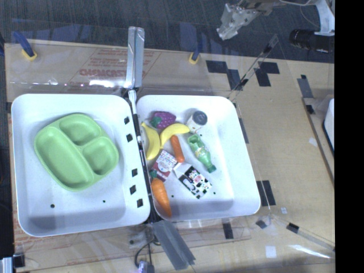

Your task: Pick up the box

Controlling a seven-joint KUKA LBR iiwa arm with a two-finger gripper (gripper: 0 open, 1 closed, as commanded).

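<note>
gripper [228, 28] sits at the top of the view, above and beyond the far edge of the right shallow white bin [242, 152], well apart from everything in it. nothing between its fingers; whether they are spread or closed cannot be told at this angle.

target: small box with black-and-white cow-patch print [195, 182], lying flat in the near half of the right bin, tilted diagonally. a second small carton, white with red print [165, 162], lies just to its left.

other right-bin contents: two yellow bananas [162, 137] curved together near the left wall, purple grape bunch [164, 119] behind them, small orange carrot [177, 148] between bananas and a green bottle [202, 152], larger orange carrot [160, 196] at the near left corner, round grey-white can [198, 118] toward the back.

left shallow white bin [23, 152] holds a green three-compartment plate [76, 150].
</note>
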